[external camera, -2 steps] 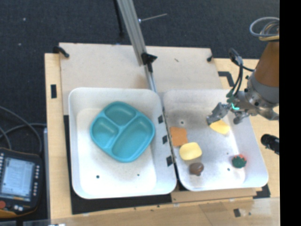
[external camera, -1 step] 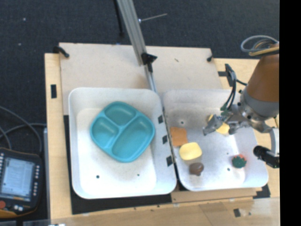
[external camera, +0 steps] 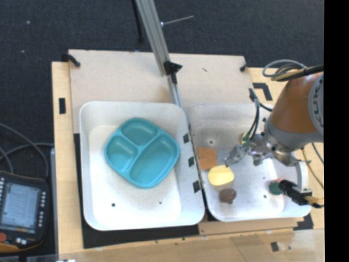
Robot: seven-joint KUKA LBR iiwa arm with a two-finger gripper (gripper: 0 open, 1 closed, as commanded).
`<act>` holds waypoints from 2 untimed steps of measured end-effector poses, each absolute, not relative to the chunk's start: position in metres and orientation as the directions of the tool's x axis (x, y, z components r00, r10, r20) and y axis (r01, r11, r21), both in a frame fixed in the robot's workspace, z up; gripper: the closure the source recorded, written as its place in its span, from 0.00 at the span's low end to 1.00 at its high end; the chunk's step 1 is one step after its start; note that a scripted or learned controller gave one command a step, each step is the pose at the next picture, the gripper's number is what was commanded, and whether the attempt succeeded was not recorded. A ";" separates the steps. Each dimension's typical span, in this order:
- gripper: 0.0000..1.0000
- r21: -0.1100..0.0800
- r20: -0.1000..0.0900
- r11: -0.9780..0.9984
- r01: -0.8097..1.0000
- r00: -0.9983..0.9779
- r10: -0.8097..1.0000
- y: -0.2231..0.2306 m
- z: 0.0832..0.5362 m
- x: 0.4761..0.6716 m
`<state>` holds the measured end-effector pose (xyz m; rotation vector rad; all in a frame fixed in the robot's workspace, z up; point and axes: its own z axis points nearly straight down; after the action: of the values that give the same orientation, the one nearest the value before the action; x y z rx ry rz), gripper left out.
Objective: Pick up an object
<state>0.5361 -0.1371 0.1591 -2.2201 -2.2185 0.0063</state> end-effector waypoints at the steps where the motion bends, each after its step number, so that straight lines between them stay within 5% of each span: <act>1: 0.00 -0.001 -0.001 -0.002 1.000 0.002 1.000 -0.138 0.107 0.536; 2: 1.00 0.005 0.000 -0.005 1.000 0.005 1.000 -0.139 0.120 0.538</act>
<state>0.5379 -0.1388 0.1205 -2.2303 -2.2181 -0.0059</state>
